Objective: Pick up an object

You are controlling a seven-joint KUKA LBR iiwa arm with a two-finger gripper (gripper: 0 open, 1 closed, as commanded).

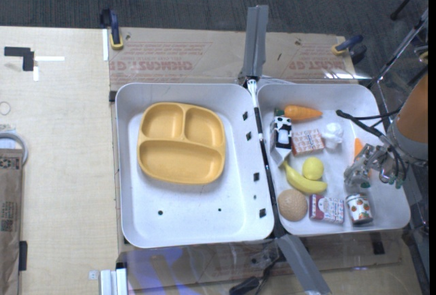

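My gripper [359, 176] hangs low over the right side of the right bin [381, 219], just above a small can with a red label [359, 209]. An orange piece [357, 148] lies just above it. Further left in that bin lie a carrot [302, 112], a black and white toy [282, 131], a red and white box [308, 142], a white cup [332, 133], a yellow lemon [313, 167], a banana [303, 182], a tan round bun [292, 205] and a red carton [327, 208].
The left bin [136, 219] holds a yellow divided plate [182, 142]. A metal divider [256, 48] stands between the bins at the back. Cardboard lies behind both bins, with clamps at its corners.
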